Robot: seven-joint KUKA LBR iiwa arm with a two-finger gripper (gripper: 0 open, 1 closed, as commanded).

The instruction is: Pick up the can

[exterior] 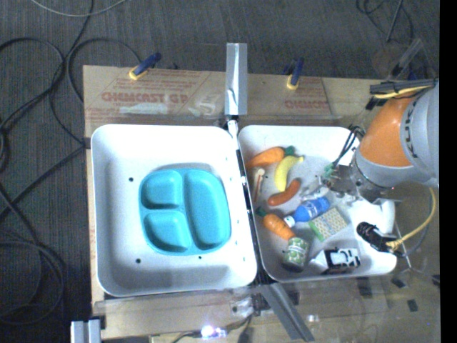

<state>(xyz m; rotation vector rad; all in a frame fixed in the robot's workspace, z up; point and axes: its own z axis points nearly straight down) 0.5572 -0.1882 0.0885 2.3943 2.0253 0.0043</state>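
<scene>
One can [295, 252] stands near the right bin's [250, 191] front edge, below the blue bottle [312, 209]. I see my jaws [335, 181] up and right of it; their opening I cannot tell.

Gripper [334, 181] mostly buried under own wrist near right bin's [314, 133] right wall; can't tell from here how its tips stand. Arm [400, 141] cut off past elbow. Can [295, 253] near bin's front edge too small for me to read label. Black-and-white box [341, 259] at front right corner: markings unreadable. Patterned packet [328, 223] mid-bin, print blurred. Tabletop [164, 95] lettering along back edge smeared, only partly legible to me.
</scene>
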